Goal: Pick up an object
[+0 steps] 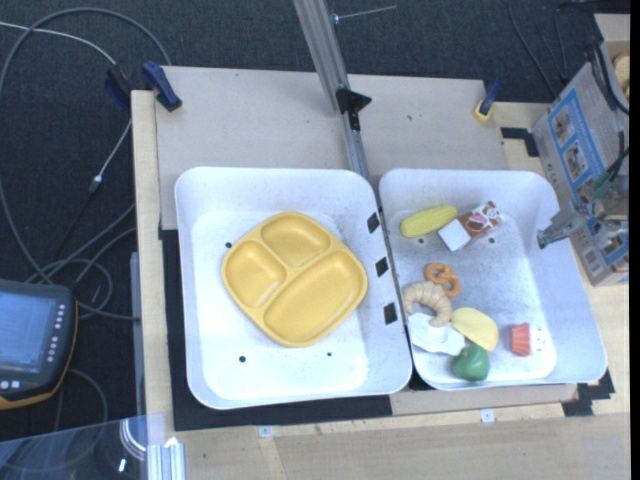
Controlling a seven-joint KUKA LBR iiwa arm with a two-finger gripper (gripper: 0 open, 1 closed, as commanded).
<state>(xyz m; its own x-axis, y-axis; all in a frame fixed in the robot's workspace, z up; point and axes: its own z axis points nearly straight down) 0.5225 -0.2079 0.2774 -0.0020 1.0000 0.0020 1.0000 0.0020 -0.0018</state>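
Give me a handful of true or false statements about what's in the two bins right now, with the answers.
1. The yellow divided plate lies in the left bin. True.
2. The pretzel sits on the yellow divided plate. False: it lies in the right bin, apart from the plate.
3. The green toy rests near the right bin's front edge. True.
4. The yellow corn cob lies at the front of the right bin. False: it lies toward the back.
5. The red strawberry toy is in the left bin. False: it is in the right bin.
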